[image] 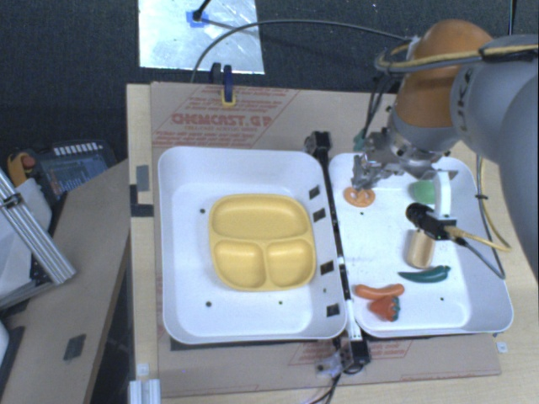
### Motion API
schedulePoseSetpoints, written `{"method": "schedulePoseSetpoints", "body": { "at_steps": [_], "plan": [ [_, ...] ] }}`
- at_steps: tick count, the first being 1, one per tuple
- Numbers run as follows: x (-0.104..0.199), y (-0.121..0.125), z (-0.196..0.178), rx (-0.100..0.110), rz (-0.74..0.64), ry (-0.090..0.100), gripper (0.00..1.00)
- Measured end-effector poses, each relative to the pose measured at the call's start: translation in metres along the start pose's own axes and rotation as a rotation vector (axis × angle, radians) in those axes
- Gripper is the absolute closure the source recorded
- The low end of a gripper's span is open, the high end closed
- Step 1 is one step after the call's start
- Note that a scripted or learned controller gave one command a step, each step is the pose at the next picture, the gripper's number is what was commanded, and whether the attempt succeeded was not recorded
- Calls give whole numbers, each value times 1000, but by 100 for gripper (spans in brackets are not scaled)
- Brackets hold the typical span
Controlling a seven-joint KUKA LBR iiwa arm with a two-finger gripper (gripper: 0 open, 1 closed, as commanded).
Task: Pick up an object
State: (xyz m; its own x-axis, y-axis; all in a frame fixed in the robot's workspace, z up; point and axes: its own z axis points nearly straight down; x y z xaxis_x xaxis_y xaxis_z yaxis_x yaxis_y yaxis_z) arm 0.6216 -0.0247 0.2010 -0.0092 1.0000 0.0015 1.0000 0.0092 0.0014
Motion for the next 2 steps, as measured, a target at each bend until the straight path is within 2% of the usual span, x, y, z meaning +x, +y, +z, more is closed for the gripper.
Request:
{"method": "schedulePoseSetpoints", "body": {
  "at_steps": [2],
  "plan": [
    [101, -8, 4, 0, 0, 0, 100]
  ]
}}
